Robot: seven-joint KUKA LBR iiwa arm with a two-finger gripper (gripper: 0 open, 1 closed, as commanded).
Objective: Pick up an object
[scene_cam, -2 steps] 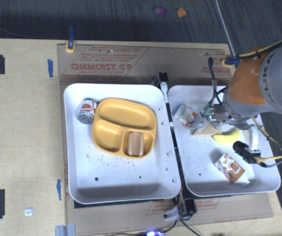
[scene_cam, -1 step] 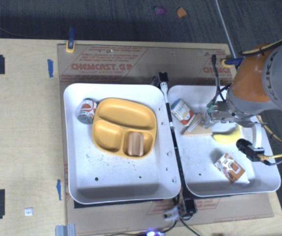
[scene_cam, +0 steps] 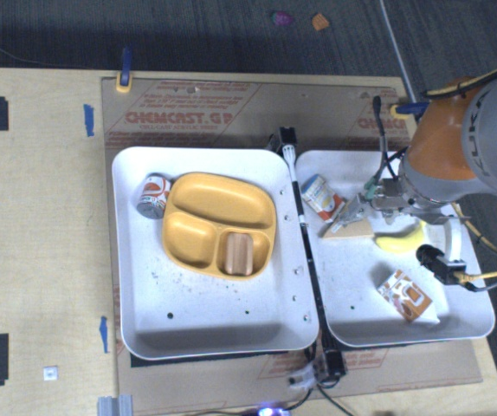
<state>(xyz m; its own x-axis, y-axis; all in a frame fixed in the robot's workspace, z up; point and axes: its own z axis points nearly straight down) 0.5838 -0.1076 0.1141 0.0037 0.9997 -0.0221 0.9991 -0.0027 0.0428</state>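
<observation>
My gripper (scene_cam: 342, 218) is low in the right bin (scene_cam: 352, 319), in its upper left part, pointing left toward the divider. A small white and blue container with a red bit (scene_cam: 318, 193) lies just up and left of the gripper tip, very close to it. A pale tan flat piece (scene_cam: 352, 230) lies under the gripper. A yellow object (scene_cam: 400, 240) lies right behind the gripper, partly covered by the wrist. Toward the front of the right bin rests a brown and white packet (scene_cam: 408, 297).
The left bin (scene_cam: 205, 319) holds a yellow divided tray (scene_cam: 218, 219) with a brown cylinder (scene_cam: 237, 254) in one compartment, and a crushed can (scene_cam: 152, 196) at its upper left. The arm (scene_cam: 465, 141) comes in over the right bin's far right corner.
</observation>
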